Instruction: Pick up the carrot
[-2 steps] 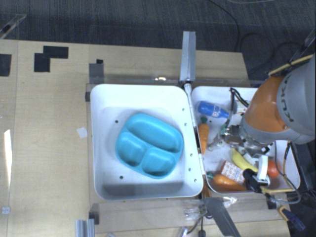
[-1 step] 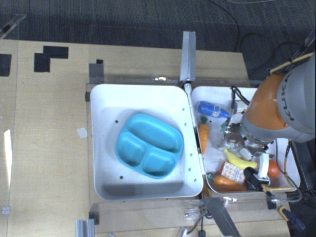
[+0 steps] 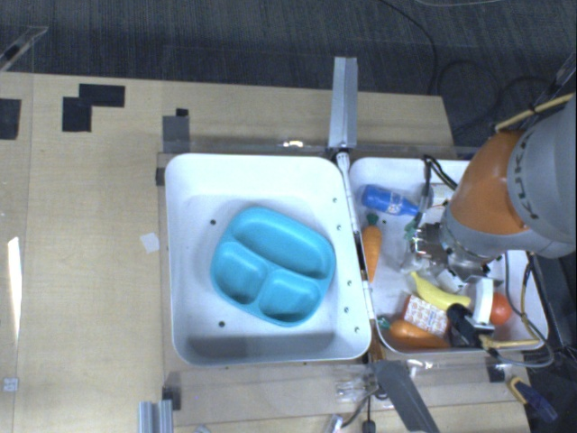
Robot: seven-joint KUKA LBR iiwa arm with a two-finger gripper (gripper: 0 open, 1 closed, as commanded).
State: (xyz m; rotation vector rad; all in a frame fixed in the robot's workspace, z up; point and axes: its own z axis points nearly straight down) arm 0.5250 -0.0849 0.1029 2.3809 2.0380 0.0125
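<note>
The carrot (image 3: 371, 252) is a slim orange piece lying lengthwise against the left wall of the right bin (image 3: 393, 171). My gripper (image 3: 425, 245) hangs over the middle of that bin, a little to the right of the carrot and apart from it. Nothing shows between the gripper and the carrot. The grey wrist and the orange band (image 3: 482, 192) hide the bin floor behind them.
A blue bottle (image 3: 389, 200) lies at the back of the right bin. A yellow banana (image 3: 436, 290), a red and white packet (image 3: 424, 314), a rounded orange item (image 3: 416, 334) and a red-orange ball (image 3: 501, 310) crowd its front. The left bin (image 3: 189, 242) holds a blue divided plate (image 3: 272, 264).
</note>
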